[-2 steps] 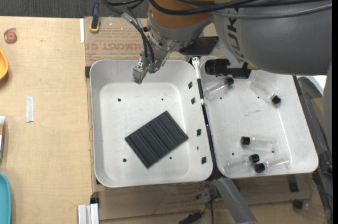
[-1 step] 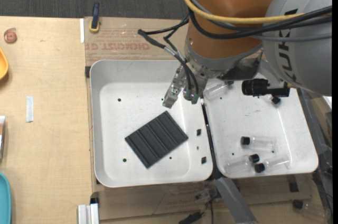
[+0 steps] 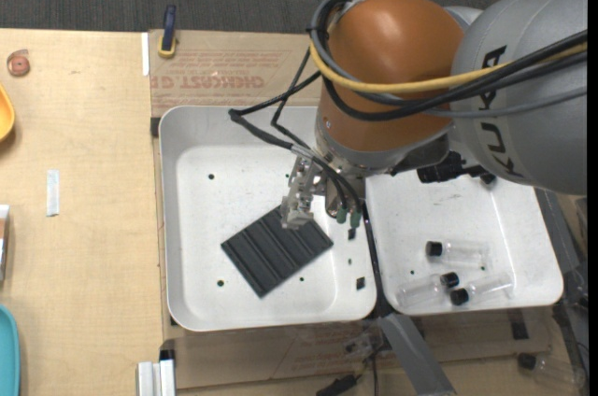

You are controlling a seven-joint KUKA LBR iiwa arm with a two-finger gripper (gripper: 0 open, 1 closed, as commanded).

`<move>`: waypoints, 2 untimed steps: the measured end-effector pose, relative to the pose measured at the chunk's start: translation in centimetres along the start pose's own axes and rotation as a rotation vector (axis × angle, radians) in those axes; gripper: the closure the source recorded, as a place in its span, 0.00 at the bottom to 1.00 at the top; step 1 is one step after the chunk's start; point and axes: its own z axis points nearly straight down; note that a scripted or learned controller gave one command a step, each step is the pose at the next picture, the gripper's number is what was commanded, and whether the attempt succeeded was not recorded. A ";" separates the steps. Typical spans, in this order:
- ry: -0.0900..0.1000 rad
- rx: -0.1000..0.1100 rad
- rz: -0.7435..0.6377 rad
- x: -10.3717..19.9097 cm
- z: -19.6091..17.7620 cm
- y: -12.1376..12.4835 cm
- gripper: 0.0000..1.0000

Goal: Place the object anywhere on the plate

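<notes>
Gripper [image 3: 297, 209] hangs low over the left bin [image 3: 187, 151], fingertips at the 12 o'clock edge of the dark ribbed plate [image 3: 276, 249]; cannot tell whether it grasps anything. Plate lies flat and skewed near the bin's middle. Right bin [image 3: 523, 198] holds three clear black-capped vials [image 3: 455, 277], clustered toward its 6 o'clock side, at 3 o'clock from the plate. Orange band [image 3: 397, 67] looms above.
</notes>
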 end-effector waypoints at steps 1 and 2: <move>0.000 0.000 -0.041 -2.2 2.2 -2.5 1.00; -0.004 -0.001 -0.111 -3.8 -1.7 -1.7 1.00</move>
